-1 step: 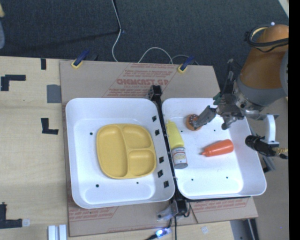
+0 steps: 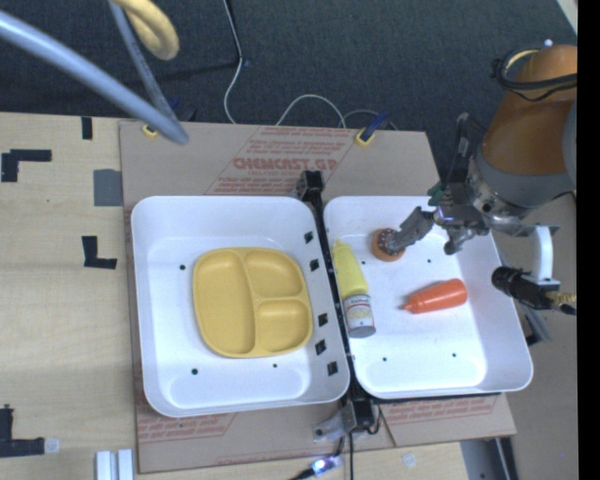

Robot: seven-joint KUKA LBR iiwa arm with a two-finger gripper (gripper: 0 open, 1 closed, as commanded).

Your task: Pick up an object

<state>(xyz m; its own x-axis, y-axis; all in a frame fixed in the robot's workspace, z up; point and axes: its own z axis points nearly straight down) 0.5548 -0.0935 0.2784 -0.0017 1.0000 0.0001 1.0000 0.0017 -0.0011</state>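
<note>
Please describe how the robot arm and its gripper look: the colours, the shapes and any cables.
The arm is rounded and bulky, grey below a wide orange band, with a thin dark cable looped at its top. The gripper is small, dark grey, with two slim fingers on a boxy metal base.

- A dark blue-grey carpet (image 2: 375, 56) covers the floor along the top of the view.
- The desk (image 2: 56, 309) has a pale wood-grain top, marked with short black tape pieces (image 2: 94, 251) and a grey patch (image 2: 107, 186) on its left part.
- A brown cardboard sheet (image 2: 272, 164) with red printing lies flat on the desk, held at its far edge by two small clamps, one at the left corner (image 2: 150, 128) and one further right (image 2: 368, 131).
- A thin white cable (image 2: 309, 101) loops over the carpet just behind the cardboard.
- A grey pole (image 2: 84, 70) slants across the upper left corner, with a yellow curved shape (image 2: 155, 26) near it.
- Light is even and soft, with faint shadows.
</note>
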